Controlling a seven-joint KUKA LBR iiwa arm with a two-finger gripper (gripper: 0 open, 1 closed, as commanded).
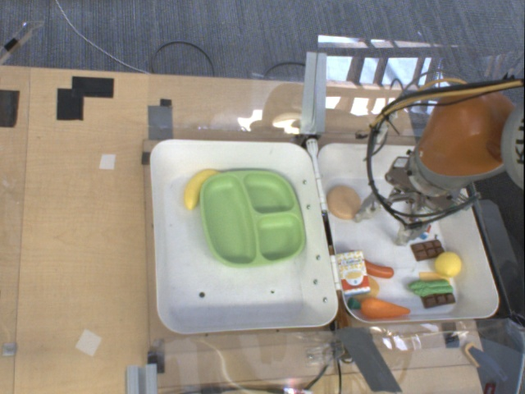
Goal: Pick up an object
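My gripper (408, 222) hangs low over the middle of the right bin (484, 245), under the arm's orange band (462, 138). Just left of it lies a tan round bread roll (343, 201). A brown chocolate piece (426, 249) sits right below the gripper, with a yellow lemon (447, 263) beside it. Further toward the front are a green pea pod (431, 286), a second chocolate piece (437, 300), an orange carrot (383, 308), a small white carton (351, 269) and a red-orange sausage (379, 268). Nothing is seen held.
The left bin (176, 294) holds a green divided plate (250, 217) with a yellow banana (195, 188) at its far-left edge. Black cables (385, 150) loop around the wrist. A metal post (312, 93) stands behind the wall between the bins.
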